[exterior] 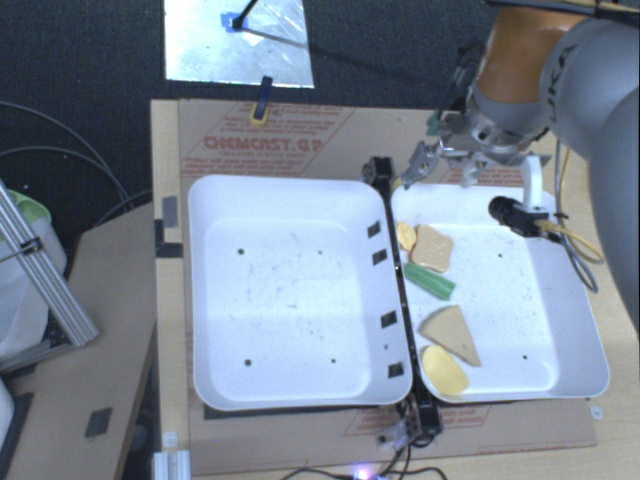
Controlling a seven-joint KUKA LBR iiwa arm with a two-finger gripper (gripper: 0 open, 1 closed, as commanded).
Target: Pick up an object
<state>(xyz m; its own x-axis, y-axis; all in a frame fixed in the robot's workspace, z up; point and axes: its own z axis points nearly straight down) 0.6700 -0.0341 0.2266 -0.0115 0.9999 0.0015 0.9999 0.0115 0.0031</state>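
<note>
In the right bin (540, 298), several objects lie near its left wall: a small yellow piece (405, 236), a tan square like toast (432, 249), a green stick (429, 281), a tan wedge (452, 334) and a yellow oval (444, 371). My gripper (441, 164) hangs above the far edge of the right bin, up and to the right of the toast. Its two fingers stand apart with nothing between them. The orange-banded wrist (520, 38) rises above it.
The left bin (290, 288) lies beside the right one, a black hinged divider (392, 268) between them. A shiny metal sheet (237, 26) lies on the floor beyond the bench. A metal frame (40, 278) stands at the left. A black cable fitting (515, 213) hangs over the right bin.
</note>
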